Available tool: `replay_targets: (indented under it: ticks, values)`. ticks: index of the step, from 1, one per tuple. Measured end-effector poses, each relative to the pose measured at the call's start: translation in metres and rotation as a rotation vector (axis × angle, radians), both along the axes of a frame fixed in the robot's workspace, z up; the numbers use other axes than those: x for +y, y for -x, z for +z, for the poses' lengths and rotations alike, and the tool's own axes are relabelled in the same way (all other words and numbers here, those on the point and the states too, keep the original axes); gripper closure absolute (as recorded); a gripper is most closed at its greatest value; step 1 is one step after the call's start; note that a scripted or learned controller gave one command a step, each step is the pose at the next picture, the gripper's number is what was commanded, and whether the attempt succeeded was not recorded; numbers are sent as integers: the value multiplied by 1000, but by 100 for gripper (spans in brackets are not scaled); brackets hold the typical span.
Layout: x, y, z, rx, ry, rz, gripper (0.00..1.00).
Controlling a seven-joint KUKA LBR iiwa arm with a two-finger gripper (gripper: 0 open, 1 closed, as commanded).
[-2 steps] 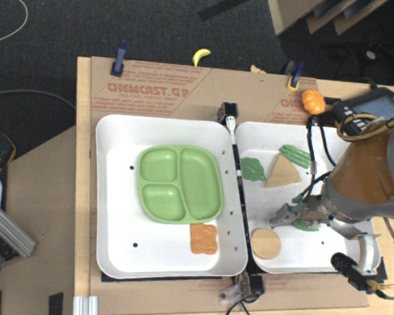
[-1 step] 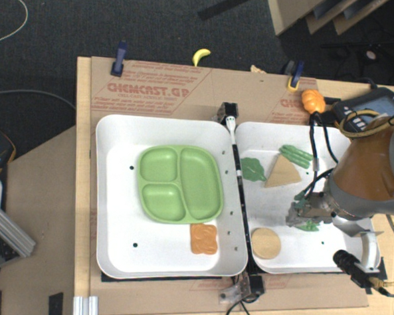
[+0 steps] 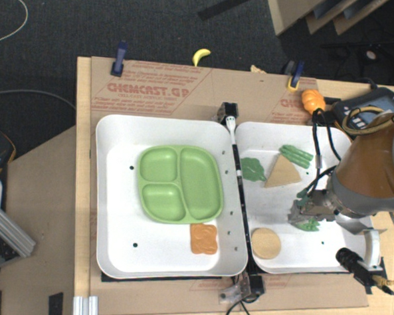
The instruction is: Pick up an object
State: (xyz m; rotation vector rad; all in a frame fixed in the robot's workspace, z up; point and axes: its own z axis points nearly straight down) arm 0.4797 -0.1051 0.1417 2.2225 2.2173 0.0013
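Brown board (image 3: 148,84) reads "CHEMCAST" in red print.

I am watching through a single fixed camera mounted above the bench (image 3: 82,180), looking down at a slant from a middling height. It takes in both white bins: the right bin (image 3: 284,255) beneath the gripper (image 3: 307,212), the left bin (image 3: 111,201) well off to its left.
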Motion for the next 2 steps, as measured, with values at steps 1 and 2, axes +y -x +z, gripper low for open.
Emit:
replay_targets:
  ticks: [1,2]
  values:
    - [17,0,46,-3,0,5,100]
    - [108,0,43,3,-5,12,100]
